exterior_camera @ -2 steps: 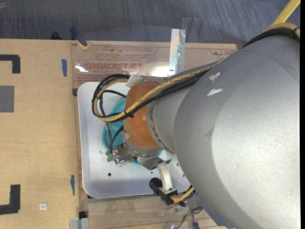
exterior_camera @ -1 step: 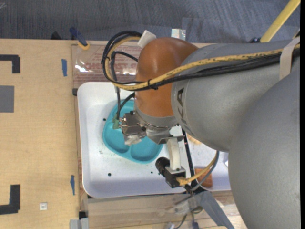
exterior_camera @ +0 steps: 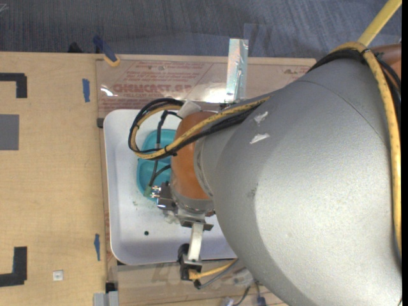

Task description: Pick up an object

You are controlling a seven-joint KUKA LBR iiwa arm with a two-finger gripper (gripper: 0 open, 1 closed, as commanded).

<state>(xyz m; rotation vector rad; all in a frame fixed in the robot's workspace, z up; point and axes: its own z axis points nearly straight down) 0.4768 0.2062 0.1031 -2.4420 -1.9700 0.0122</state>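
The arm (exterior_camera: 306, 171) is reaching in from three o'clock and spreading its grey bulk across most of the camera view, with the orange band (exterior_camera: 188, 164) above the wrist hanging over the middle of a white bin (exterior_camera: 121, 228). The gripper (exterior_camera: 171, 204) is sitting beneath that band, and whether it is open, closed or gripping anything is something I cannot tell, since the wrist is covering it from above. The likeliest thing to pick up is a teal object (exterior_camera: 152, 164), showing as a curved, bowl-like rim resting on the bin floor; it is lying toward ten o'clock of the gripper, just beside it and partly tucked under the wrist, so contact or a gap cannot be made out. Its long axis is hard to judge, because only an arc running roughly from twelve to six o'clock is in sight. Yellow and black cables (exterior_camera: 150, 123) are looping over the teal object at its twelve o'clock side and could be snagging a sideways move. A small dark speck (exterior_camera: 146, 233) is lying on the bin floor toward seven o'clock of the gripper, well apart from the teal rim. A clear plastic strip (exterior_camera: 238, 69) is standing beyond the bin's far wall at twelve o'clock, out of the way.
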